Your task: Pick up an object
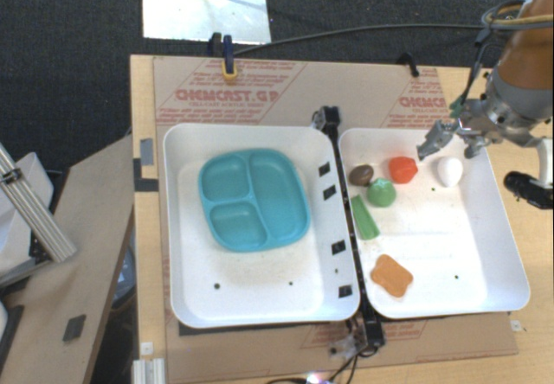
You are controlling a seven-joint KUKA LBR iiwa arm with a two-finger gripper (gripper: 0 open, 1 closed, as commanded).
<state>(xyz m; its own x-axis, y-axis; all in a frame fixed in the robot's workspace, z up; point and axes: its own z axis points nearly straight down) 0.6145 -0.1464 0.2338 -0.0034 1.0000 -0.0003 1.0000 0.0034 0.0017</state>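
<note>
Two shallow white bins sit side by side in front of you: the left bin (177,227) holds a teal divided plate (254,199) with three compartments, and the right bin (485,235) holds all the small objects. Behind both bins you can read "CHEMCAST GP" printed in red on the brown protective sheet (260,84), once at the far left and again, partly cut off, at the far right. In the right bin, look at the far left part: a brown rounded piece (361,174), a red-orange piece (402,169) just right of it, and a white egg-like object (448,171) further right. A green round piece (381,194) lies just near of the brown and red ones, a green stick (364,218) runs along the bin's left wall, and an orange flat piece (391,275) rests nearer you. The gripper (454,138) hangs over the far edge of the right bin, just beyond the white egg-like object, with its two fingers spread apart and nothing between them. A blue and yellow clamp (228,56) grips the far edge of the bench, and black cables cross the dark floor behind.
</note>
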